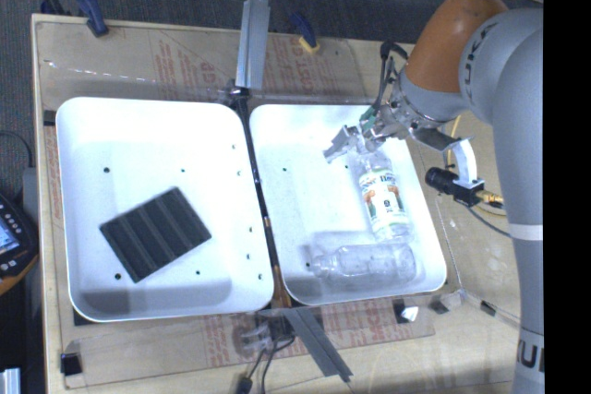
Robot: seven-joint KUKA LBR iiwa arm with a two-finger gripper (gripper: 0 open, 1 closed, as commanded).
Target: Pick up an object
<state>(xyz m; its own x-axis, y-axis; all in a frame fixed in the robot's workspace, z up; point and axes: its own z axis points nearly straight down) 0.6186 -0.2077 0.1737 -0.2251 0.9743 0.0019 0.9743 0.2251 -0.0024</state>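
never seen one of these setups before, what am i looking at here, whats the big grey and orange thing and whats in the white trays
The grey and orange thing is a robot arm. It reaches in from the right, and at its end sits a two-finger gripper, its "hand". The single picture comes from a fixed camera above the bench, looking down at a slant.

On the wooden bench lie two shallow white bins side by side. The left bin holds a dark ribbed rectangular pad, lying flat. The right bin holds two bottles on their sides: a labelled bottle with its top end toward the gripper, and a clear plastic bottle lying crosswise along the near wall.

The gripper hovers right at the labelled bottle's top end. I cannot tell whether it grips anything; the bottle looks to be lying in the bin.
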